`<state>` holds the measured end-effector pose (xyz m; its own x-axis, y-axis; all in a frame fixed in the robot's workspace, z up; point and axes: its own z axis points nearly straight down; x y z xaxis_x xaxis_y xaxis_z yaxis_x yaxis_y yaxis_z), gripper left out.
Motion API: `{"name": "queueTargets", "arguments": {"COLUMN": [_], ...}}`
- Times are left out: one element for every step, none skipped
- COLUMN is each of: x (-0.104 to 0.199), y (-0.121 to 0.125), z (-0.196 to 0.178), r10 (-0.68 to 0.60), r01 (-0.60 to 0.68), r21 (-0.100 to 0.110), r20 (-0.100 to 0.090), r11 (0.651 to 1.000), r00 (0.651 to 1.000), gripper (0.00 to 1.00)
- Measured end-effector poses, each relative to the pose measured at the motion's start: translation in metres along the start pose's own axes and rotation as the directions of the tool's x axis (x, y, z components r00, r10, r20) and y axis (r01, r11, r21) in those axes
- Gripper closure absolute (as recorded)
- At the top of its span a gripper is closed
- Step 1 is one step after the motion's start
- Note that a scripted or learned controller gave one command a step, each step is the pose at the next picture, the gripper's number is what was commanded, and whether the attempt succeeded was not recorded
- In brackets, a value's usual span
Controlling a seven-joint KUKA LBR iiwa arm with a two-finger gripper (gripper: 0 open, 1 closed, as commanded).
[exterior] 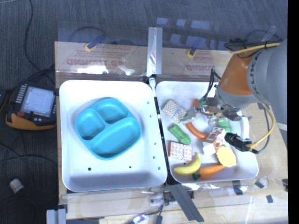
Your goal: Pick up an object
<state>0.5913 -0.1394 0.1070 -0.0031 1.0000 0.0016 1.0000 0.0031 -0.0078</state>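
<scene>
Orange, the toy carrot lies among the clutter in the right bin, just beside the green pickle; nothing looks lifted yet, so the pick is, by my reckoning, undone; the gripper hangs low just right of it, grip state impossible to tell; the arm reaches in from the right, wrist bent down over the bin.

You see a grey arm with a round body and an orange band above the wrist. A yellow cable and thin black cables run along it.
</scene>
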Motion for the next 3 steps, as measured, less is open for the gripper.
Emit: {"name": "queueTargets", "arguments": {"x": [0.007,0.008,0.073], "y": [-0.061,-0.060,-0.049], "z": [0.018,0.011,-0.086], "r10": [-0.030,-0.030,0.051], "r01": [0.030,0.031,-0.051], "r21": [-0.026,-0.022,-0.002], "r20": [0.006,0.002,0.003], "r11": [0.999,0.999,0.999], "r00": [1.000,1.000,0.999], "gripper": [0.00,1.00,1.00]}}
